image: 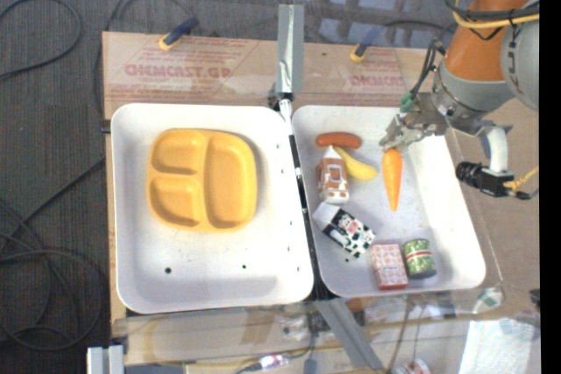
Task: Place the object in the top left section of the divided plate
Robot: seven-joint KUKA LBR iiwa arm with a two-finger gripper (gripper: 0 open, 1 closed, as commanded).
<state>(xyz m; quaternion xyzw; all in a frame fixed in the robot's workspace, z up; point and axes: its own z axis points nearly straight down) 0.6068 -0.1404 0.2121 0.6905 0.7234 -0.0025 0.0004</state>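
The yellow divided plate (204, 179) lies in the left bin (131, 276). It has two small sections on its left side and one large section on its right, all bare. My gripper (396, 136) hangs over the upper part of the right bin (465, 267), just above the top end of an orange carrot (392, 178). Nothing shows between gripper and carrot that tells whether they touch. A red sausage (338, 139), a yellow banana (359, 167) and a small milk carton (332, 175) lie left of the carrot.
Lower in the right bin are a cow-patterned carton (347, 233), a pink box (387, 265) and a green can (418, 258). A metal divider (285, 66) runs between the bins. Cables trail on the floor at left.
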